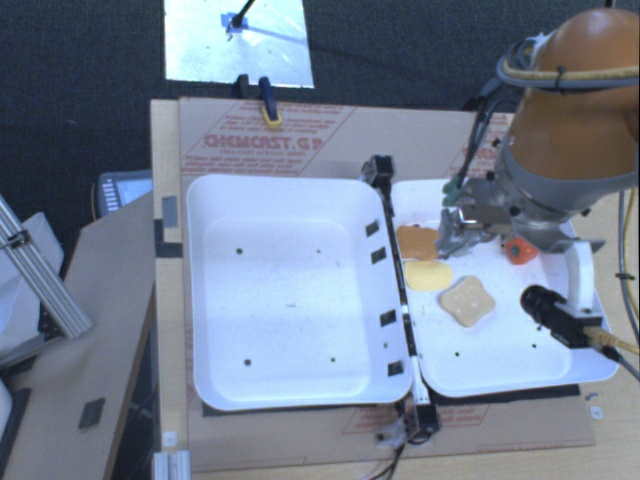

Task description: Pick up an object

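Note:
In the right bin (500, 373) lie several small things: an orange flat piece (416, 240) near the bin's left wall, a pale yellow disc (428, 276) just below it, a tan toast-shaped piece (467, 301) toward the middle, and a small red-orange thing (519, 251) further right. My gripper (449, 240) hangs low over the bin, right beside the orange piece and just above the yellow disc. The wrist hides much of the bin's back part. Nothing shows clearly between the fingers.
The left bin (290, 288) lies beside the right one, with black clips (385, 258) along the shared wall. Both rest on cardboard (265, 138). A shiny metal plate (238, 28) lies at the back, a yellow-blue clamp (270, 108) near it.

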Controlling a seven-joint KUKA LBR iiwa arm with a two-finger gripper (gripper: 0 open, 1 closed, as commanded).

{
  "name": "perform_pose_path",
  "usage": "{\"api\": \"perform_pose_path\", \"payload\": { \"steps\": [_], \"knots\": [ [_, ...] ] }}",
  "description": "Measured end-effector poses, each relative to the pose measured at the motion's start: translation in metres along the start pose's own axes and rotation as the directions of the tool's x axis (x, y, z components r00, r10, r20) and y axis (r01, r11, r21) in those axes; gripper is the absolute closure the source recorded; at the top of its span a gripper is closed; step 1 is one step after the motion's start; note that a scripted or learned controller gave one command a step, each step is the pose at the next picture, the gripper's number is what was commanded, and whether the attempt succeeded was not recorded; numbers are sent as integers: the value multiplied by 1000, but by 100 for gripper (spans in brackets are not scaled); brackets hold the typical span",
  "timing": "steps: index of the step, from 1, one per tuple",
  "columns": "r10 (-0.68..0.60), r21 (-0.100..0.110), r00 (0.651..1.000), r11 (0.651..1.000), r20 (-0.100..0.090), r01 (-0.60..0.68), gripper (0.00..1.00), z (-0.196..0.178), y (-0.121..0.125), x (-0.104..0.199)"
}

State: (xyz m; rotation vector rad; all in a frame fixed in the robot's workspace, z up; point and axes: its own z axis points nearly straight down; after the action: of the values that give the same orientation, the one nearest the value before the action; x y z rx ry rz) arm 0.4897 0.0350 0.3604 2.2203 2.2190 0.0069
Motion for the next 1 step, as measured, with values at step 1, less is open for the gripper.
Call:
{"api": "perform_pose_path", "payload": {
  "steps": [1],
  "knots": [
    [-11,-14,1000,1000,-4,11,100,-138,-2,51]
  ]
}}
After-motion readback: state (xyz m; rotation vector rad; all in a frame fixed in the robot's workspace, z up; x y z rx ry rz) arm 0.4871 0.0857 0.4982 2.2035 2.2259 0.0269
